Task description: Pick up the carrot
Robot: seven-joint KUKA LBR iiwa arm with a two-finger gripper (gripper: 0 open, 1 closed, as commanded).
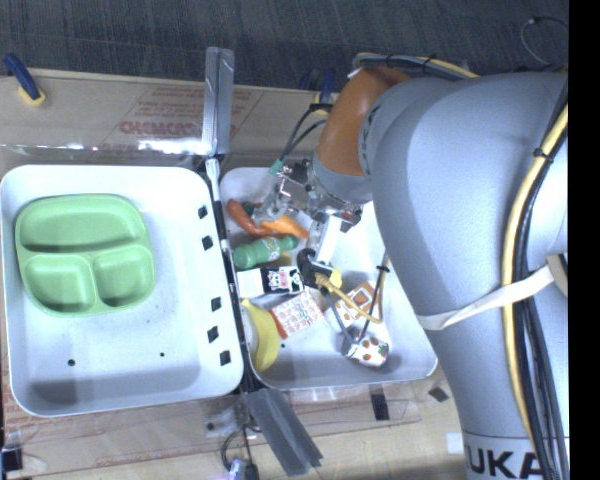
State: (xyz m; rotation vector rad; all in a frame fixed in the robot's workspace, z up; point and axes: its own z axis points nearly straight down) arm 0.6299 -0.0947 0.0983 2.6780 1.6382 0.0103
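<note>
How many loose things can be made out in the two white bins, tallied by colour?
Green: 2 – the pale green three-compartment plastic tray in the left bin, the dark green bottle-shaped item in the right bin
Orange: 1 – the orange carrot
Yellow: 1 – the yellow banana
Printed multicolour: 3 – small dark carton, red-and-white packet, patterned mug-like item
Total: 7

Arm point(470, 218): bulky smooth grey casing, orange band point(348, 128) above wrist. Yellow and black cables point(528, 208) along body. White strap point(500, 293). Lettering "UKA" at base.
</note>
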